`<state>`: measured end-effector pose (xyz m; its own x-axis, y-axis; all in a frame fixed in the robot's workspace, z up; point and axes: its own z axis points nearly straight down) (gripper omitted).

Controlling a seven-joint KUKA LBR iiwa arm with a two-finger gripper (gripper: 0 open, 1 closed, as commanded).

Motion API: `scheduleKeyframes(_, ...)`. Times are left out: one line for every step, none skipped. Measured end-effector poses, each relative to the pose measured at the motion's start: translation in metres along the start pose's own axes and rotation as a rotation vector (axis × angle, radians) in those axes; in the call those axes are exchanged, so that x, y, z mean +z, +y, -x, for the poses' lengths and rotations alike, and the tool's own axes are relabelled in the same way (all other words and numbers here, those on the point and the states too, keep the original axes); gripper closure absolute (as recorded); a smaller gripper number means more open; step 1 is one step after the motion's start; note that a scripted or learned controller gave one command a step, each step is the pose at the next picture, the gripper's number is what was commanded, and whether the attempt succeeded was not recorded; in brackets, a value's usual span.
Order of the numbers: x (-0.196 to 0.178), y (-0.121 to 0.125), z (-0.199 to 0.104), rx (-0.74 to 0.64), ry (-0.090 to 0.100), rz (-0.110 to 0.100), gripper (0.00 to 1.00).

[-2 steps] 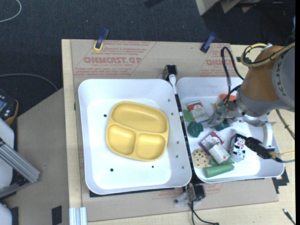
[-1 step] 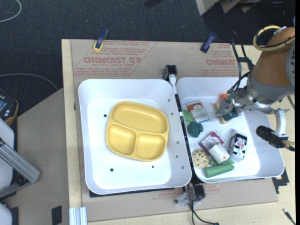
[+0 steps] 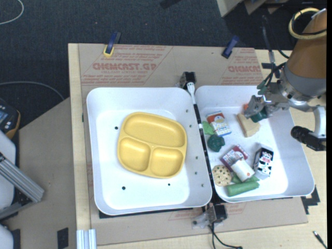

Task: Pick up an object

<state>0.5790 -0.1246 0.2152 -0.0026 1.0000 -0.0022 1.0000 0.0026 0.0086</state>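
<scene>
My gripper (image 3: 257, 108) hangs over the upper right part of the right bin (image 3: 290, 183), reaching in from the right. A small teal object (image 3: 258, 116) sits right at its tip; I cannot make out whether it is gripped. Just below lies a tan wooden block (image 3: 249, 125). Further left in the same bin are a red and white carton (image 3: 218, 122) and a blue-green ball (image 3: 216, 142). Toward the front lie a dark red packet (image 3: 232, 153), a white cylinder (image 3: 241, 168), a cookie (image 3: 222, 175), a green stick (image 3: 242, 187) and a black and white box (image 3: 264, 162).
The left bin (image 3: 104, 191) holds a yellow divided plate (image 3: 153, 144). A black divider with clips (image 3: 196, 118) runs between the two bins. The arm's grey body and orange band (image 3: 308, 56) stand over the bench's right rear corner.
</scene>
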Motion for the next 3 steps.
scheduleKeyframes(-0.01,0.001,0.0,0.001,0.001,-0.005,1.0)
scheduleKeyframes(-0.012,-0.022,-0.043,-0.001,0.005,-0.012,1.0)
scheduleKeyframes(-0.019,-0.028,-0.042,0.002,0.004,-0.01,1.0)
